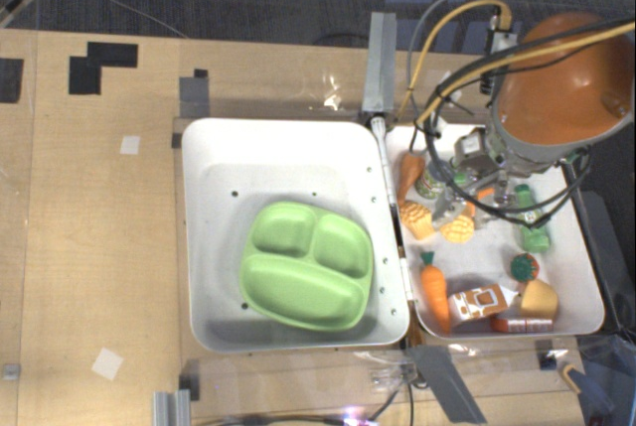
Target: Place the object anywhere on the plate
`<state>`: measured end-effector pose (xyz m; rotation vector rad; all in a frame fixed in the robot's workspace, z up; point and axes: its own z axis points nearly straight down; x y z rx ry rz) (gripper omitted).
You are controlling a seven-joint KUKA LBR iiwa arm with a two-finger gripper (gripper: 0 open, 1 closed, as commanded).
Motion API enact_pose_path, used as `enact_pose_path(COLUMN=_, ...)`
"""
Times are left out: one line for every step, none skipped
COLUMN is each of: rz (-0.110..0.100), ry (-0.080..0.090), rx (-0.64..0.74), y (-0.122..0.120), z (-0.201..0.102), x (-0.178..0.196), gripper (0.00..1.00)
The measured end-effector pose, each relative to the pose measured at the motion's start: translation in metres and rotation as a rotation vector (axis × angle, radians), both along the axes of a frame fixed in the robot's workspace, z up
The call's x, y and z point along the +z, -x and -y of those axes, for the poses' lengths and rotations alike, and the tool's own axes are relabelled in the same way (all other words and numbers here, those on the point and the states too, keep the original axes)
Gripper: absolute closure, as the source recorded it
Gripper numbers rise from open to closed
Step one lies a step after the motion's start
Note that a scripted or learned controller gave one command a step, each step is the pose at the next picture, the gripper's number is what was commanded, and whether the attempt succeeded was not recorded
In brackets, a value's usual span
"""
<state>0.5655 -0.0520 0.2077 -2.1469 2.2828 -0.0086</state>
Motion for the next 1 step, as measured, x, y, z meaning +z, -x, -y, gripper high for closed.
enact_pose_path(rz=0.001, ry=-0.003, rx=0.008, y=0.0304, z=-0.0704, x=0.0347, gripper=1.00)
